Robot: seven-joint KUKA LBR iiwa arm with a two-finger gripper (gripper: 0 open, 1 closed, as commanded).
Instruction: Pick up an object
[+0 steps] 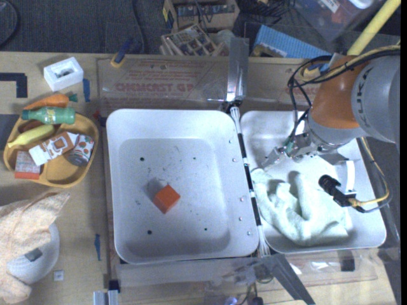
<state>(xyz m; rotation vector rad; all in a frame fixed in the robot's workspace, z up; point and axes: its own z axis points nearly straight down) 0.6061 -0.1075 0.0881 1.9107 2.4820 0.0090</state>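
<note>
An orange cube [166, 197] lies in the left bin [127, 138], a little left of its middle. A crumpled white cloth [299, 208] covers the near half of the right bin [261, 129]. My gripper [278, 154] hangs low in the right bin, just above the cloth's far left edge. It points toward the divider between the bins, with the grey arm and its orange band rising behind it to the right. Nothing can be seen held in it.
A yellow bowl [71, 175] with bottles and packets stands on the bench left of the bins. A white box [63, 73] sits at the far left, and a pale cloth [25, 224] lies at the near left. Crates and boxes stand behind the bench.
</note>
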